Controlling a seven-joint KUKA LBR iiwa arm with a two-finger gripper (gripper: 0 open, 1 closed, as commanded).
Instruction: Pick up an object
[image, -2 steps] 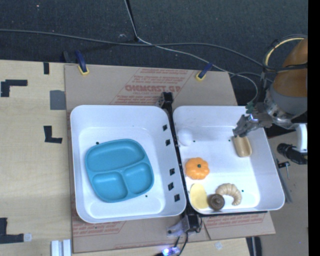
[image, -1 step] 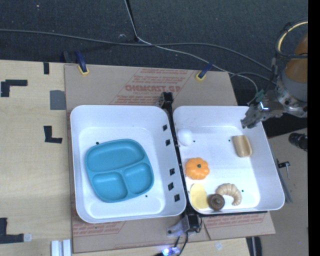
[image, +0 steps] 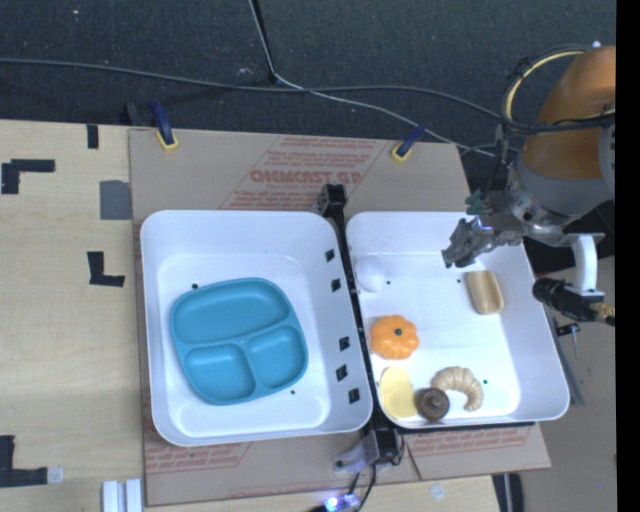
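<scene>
The claw (image: 462, 247) hangs over the upper right part of the right-hand white bin (image: 545, 345), just above and to the left of the tan loaf-shaped block (image: 484, 291). You cannot tell from this slanted view how it is set, and nothing is visible in its grasp.

Now read the bench from left to right. The left-hand shallow white bin (image: 160, 250) holds one item, a light blue plastic tray with three compartments (image: 238, 338), lying flat near the middle. It is broad and low, so you should judge it a poor target for a two-finger grasp.

Across the central divider, the right-hand bin carries the likely targets. The small orange pumpkin-shaped toy (image: 394, 337) sits near the bin's left wall. Below it lies a pale yellow oval piece (image: 397, 391), touching a dark brown round piece (image: 433, 403). A beige croissant-shaped toy (image: 460, 386) curls just beside that piece. These three crowd the lower edge, so a descent there risks striking a neighbour.

The tan block stands apart from the rest. Its nearness to the claw suggests that it is the intended pick, and no object is lifted yet.
</scene>
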